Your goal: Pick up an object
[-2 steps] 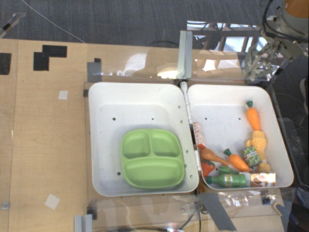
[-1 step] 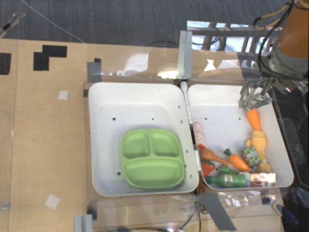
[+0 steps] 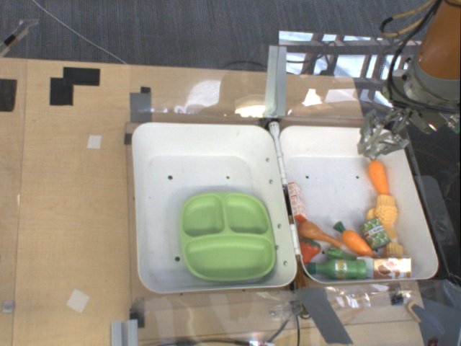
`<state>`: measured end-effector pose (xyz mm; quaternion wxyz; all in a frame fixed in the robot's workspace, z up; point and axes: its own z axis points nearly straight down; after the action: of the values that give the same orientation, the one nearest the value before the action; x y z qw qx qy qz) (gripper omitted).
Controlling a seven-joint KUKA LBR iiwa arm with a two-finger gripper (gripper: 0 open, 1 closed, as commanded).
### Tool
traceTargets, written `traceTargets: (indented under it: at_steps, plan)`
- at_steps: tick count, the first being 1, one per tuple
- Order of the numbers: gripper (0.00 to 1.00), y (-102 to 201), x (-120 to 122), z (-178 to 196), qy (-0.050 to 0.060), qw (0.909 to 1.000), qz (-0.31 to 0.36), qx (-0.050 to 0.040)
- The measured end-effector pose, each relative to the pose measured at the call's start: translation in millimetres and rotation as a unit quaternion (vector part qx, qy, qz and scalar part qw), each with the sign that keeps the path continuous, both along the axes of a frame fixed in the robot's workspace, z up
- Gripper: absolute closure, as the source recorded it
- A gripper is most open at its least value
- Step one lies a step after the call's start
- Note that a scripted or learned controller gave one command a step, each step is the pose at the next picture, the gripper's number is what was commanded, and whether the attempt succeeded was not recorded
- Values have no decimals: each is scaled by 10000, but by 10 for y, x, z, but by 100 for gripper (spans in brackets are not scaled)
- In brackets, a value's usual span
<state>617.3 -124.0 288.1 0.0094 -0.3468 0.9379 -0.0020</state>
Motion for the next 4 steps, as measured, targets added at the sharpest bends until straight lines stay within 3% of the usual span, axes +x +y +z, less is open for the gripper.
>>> traceTargets:
  at_steps: [2, 3, 4]
  plan:
    - [100, 27, 46, 269, -107, 9999, -18, 12]
    - [100, -397, 514, 209, 47, 10000, -9, -14]
    - [100, -370, 543, 377, -34, 10000, -9, -7]
